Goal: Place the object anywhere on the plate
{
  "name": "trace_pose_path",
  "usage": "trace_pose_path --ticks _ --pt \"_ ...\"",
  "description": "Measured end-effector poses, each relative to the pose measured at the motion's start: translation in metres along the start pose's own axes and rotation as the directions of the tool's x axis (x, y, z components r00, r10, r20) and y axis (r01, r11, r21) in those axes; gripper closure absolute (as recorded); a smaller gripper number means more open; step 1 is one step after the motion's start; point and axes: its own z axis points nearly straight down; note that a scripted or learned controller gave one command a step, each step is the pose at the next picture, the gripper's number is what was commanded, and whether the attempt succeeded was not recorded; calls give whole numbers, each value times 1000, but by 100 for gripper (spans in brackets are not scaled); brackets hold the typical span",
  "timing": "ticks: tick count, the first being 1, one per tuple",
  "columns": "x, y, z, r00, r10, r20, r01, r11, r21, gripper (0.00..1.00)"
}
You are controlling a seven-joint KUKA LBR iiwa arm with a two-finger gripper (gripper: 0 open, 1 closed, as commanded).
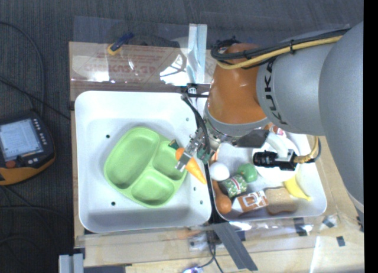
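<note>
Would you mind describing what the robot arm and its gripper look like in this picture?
The arm is bulky, smooth grey, with dark KUKA lettering and a broad orange band above the wrist. Black and yellow cables run along its top. The gripper is small, metallic and dark, with thin black wires trailing to it.

Banana [295, 188], white egg [220, 172], handheld pendant [23, 142].

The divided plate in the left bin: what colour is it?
Light green; the divided plastic plate shows best in the camera view.
</note>
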Motion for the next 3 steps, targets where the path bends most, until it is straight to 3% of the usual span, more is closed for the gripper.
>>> trace_pose_path --ticks 1,2,3 --pt "35 75 -61 990 144 3 -144 990 -3 100" --pt "33 73 -60 989 148 3 -148 989 1 0" --pt "33 74 -69 989 147 6 -147 989 2 100"
